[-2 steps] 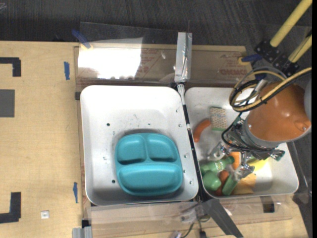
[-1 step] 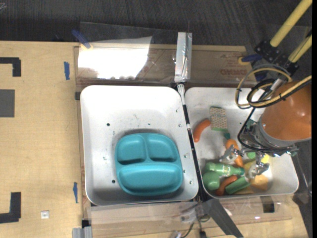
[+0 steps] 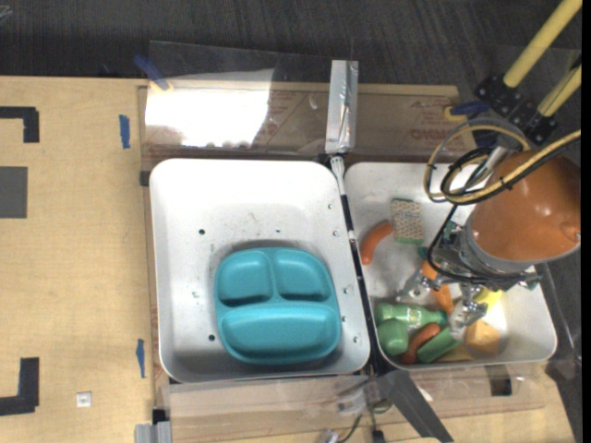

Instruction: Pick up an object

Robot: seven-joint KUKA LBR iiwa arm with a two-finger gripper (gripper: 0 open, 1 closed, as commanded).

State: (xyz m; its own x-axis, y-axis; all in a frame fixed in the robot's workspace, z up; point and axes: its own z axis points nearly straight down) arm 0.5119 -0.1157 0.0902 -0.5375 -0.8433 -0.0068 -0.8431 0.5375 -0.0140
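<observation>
The right bin (image 3: 388,185) holds a pile of toy food along its near side. In the pile are a green piece (image 3: 404,321), a red-orange piece (image 3: 427,337) and a yellow-orange piece (image 3: 484,332). An orange carrot-like piece (image 3: 374,241) and a small tan-and-green block (image 3: 406,220) lie apart, farther back. My gripper (image 3: 447,299) hangs low over the pile under the orange wrist band (image 3: 526,212). Its metal fingers (image 3: 420,289) are spread open. A small orange piece (image 3: 445,294) shows in the gap between them; no grip on it is visible.
The left bin (image 3: 185,201) holds a teal divided tray (image 3: 275,305) toward its near side. A metal divider (image 3: 341,109) stands behind the seam between the bins. Cables and yellow bars (image 3: 545,35) run at the upper right above the arm.
</observation>
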